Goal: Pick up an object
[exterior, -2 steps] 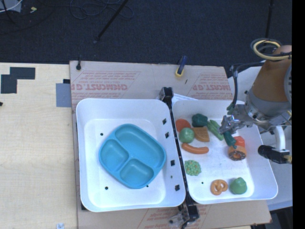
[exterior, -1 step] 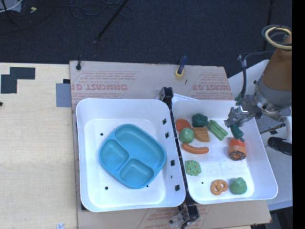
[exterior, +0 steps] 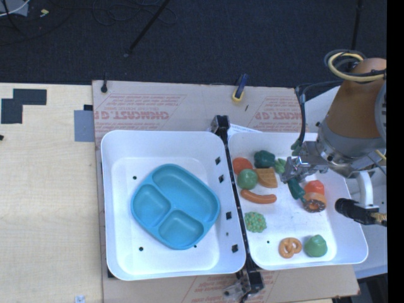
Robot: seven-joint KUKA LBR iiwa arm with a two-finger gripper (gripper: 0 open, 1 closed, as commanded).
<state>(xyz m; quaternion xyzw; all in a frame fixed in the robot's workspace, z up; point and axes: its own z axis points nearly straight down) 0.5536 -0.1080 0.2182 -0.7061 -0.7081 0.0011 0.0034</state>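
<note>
The right bin (exterior: 341, 257) holds several toy foods. Near its upper left lie a dark green vegetable (exterior: 265, 159), a red tomato (exterior: 240, 165), a green ball (exterior: 247, 179) and an orange wedge (exterior: 268, 178). A sausage (exterior: 258, 197) and a light green broccoli (exterior: 255, 221) lie lower down. At the front sit a pretzel (exterior: 290, 247) and a green pepper (exterior: 315, 245). My gripper (exterior: 295, 170) hangs low over the bin's right half, just above a small dark green piece (exterior: 295, 188) and beside a red-orange item (exterior: 314, 194).
The left bin (exterior: 120, 163) holds a blue divided plate (exterior: 175, 205). A black divider (exterior: 230, 188) runs between the two bins. The arm's orange band (exterior: 356, 106) and grey wrist cover the right bin's upper right corner. Cardboard (exterior: 158, 109) lies under the bins.
</note>
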